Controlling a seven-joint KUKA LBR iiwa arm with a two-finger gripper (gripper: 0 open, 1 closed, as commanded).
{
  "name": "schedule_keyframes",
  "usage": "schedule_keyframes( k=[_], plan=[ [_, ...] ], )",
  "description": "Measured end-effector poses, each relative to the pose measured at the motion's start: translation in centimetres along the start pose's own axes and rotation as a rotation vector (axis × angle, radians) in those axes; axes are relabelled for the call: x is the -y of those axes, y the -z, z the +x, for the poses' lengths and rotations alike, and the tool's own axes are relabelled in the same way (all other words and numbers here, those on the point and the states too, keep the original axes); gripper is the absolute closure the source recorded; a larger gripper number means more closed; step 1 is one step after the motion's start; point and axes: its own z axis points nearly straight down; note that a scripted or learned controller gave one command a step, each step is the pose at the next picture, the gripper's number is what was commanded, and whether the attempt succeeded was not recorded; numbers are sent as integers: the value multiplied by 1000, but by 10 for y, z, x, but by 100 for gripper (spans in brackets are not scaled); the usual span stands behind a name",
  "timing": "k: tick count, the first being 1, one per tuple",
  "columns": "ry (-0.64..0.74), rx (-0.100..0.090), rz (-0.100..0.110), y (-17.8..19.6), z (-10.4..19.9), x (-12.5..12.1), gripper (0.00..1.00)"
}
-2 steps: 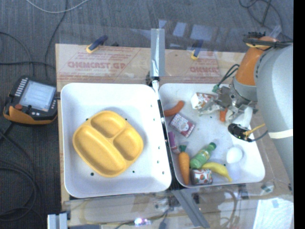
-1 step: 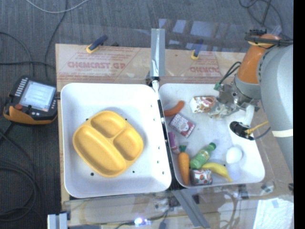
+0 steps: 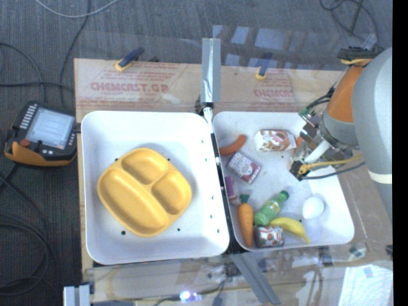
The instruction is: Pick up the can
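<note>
I can't tell how the fingers [image 3: 299, 169] are set; they hang over the right bin [image 3: 338, 231], well up from the can [image 3: 269, 236], which lies at the near wall, touching the banana [image 3: 290, 226].

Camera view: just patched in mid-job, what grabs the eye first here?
The big yellow divided tray lying alone in the left bin stands out most. Next comes the clutter in the right bin: a carrot, green bottle, banana and the can crowded at its near edge. The tool hangs over that bin's right side, apart from the can.
</note>
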Motion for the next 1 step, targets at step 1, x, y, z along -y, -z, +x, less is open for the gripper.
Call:
schedule_keyframes(
  k=[1],
  plan=[
    [-242,-20,-20,-38,-56,85,100]
  ],
)
